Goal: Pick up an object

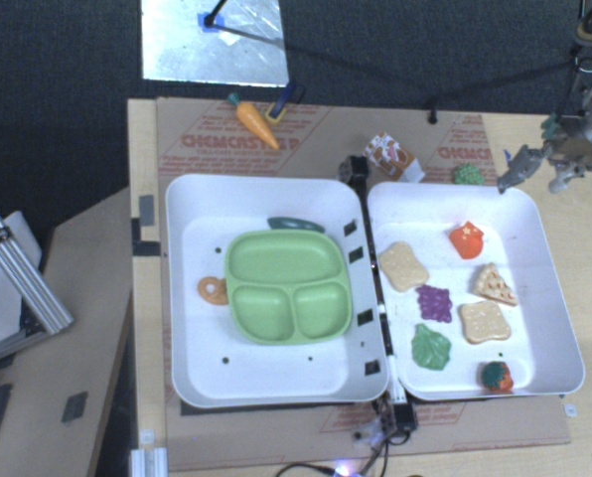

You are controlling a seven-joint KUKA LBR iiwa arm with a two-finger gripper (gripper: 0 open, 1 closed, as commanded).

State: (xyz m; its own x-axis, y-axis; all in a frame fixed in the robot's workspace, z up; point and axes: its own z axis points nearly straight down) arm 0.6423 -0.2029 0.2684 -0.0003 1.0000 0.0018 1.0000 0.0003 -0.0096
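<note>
Now my gripper (536,167) hangs over the counter (534,132), just outside the far right corner of the right bin (559,296). Its two fingers are spread apart, and nothing is between them. One finger (513,170) points toward the bin rim and the other finger (564,175) is more to the right.

Inside the right bin lie many small toy foods. An orange-red tomato (466,239) is near the far side, the closest piece to my gripper. A slice of bread (402,265) lies at the left part of this bin, and a bunch of purple grapes (435,302) is just beside it, toward the front. A pizza wedge (495,285) lies at the right, and a second toast (484,321) is just in front of it. A green leaf (430,348) is near the front, and a strawberry (495,376) is in the front right corner.

In the left bin (192,296) sits a green divided plate (286,286). A small pretzel (213,290) touches its left edge, and a dark green thing (296,225) shows behind its far edge.

On the counter behind the bins lie a carrot (256,123), a small patterned box (387,154) and a green broccoli (467,175).
</note>
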